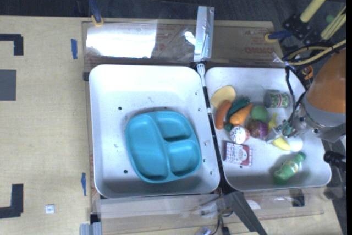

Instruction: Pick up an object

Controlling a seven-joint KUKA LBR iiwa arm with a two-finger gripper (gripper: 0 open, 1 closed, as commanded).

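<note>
Two white bins, left bin [104,118] with blue tray [163,145], right bin [316,170] with toys

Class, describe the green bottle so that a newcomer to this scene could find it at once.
Start at the right white bin, the one crowded with small toys. Go to its near right corner, below the gripper. There the green bottle lies on its side, apart from the central pile, the sole all-green item with a cap.

Lighting even and bright; strong glare on clear panel [124,41] at 12 o'clock. Focus slightly soft throughout.
</note>
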